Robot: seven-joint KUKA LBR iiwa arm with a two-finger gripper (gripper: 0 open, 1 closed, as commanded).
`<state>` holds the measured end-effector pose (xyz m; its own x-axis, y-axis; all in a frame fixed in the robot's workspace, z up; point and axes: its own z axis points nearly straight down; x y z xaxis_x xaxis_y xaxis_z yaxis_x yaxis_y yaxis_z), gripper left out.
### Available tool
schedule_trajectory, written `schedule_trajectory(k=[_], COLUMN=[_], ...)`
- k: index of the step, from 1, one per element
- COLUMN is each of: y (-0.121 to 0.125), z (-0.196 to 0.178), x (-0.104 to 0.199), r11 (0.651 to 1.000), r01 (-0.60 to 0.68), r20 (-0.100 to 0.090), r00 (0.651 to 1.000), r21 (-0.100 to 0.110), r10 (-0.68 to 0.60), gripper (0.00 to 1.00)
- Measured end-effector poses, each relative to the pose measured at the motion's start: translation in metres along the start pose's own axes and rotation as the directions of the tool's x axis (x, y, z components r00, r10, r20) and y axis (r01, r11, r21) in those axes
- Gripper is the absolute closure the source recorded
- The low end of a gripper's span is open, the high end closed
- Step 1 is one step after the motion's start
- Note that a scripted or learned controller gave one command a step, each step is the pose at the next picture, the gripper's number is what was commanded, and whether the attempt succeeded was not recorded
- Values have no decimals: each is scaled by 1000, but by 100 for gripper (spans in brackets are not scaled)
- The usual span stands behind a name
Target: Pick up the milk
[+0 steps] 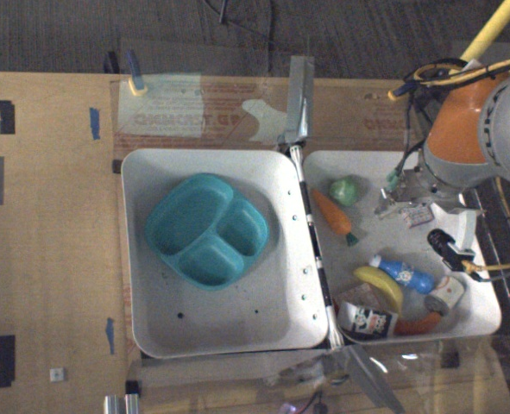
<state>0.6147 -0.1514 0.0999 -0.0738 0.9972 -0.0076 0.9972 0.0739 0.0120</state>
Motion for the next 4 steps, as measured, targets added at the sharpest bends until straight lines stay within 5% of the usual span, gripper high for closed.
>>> schedule_trajectory(k=[1, 2, 3, 4], y=[-15, 56, 54, 58], z=[-9, -112, -146, -163], x=[32, 16, -2, 39], r11=[953, 980, 877, 884], r01=[-303, -197, -480, -467], r20=[-4, -3, 0, 0], r00=[953, 980, 877, 884], r21=[16, 11, 11, 11], r10=[303, 197, 480, 467], gripper=[100, 100, 100, 100])
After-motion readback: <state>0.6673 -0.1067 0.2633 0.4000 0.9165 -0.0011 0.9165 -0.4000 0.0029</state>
